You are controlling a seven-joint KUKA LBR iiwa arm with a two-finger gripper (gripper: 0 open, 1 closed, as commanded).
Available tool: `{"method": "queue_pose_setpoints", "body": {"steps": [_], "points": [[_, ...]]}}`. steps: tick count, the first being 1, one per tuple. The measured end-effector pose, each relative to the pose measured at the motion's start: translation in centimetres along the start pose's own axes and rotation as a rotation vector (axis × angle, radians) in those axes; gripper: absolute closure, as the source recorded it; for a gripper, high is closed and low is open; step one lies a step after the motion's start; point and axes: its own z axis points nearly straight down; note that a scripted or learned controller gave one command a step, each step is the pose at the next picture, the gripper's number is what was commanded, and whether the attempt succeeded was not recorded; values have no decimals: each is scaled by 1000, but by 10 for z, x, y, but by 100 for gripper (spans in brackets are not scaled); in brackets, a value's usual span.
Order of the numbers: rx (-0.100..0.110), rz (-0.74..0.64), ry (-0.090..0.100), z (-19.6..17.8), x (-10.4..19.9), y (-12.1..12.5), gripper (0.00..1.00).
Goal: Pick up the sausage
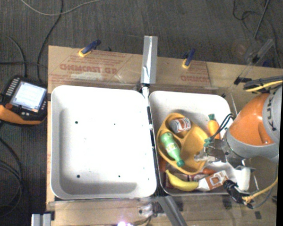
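Sausage (207, 171), if the short reddish-brown stub is it, lies at the near side of the right bin (189, 96), wedged between the yellow bowl (197, 141) and a white packet with a brown label (216, 180); most of it is hidden. The bowl is smooth, glossy plastic, tilted on its side, with a yellow ring-shaped piece curving around its left. Within that curve sit a small can with a red and white label (180, 125) and a green plastic bottle (170, 147) lying down. An orange carrot with a green top (212, 125) stands by the bowl's far edge, and a curved yellow banana (181, 183) lies along the near wall.

The gripper (209, 150) hangs over the bowl's right edge, below the arm's rounded orange and grey wrist (256, 125); whether it is open or closed, or has hold of anything, cannot be told.

The left bin (55, 129) is shallow, matt white, round-cornered, with a few dark specks. Both bins rest on a brown board (96, 67) with two blue and yellow clamps (89, 48) on its far edge. A teach pendant (21, 101) sits on dark grey carpet (66, 21) crossed by cables.
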Motion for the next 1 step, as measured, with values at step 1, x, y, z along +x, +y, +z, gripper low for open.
{"method": "queue_pose_setpoints", "body": {"steps": [1], "points": [[27, 108, -1, -137, 35, 38, 100]]}}
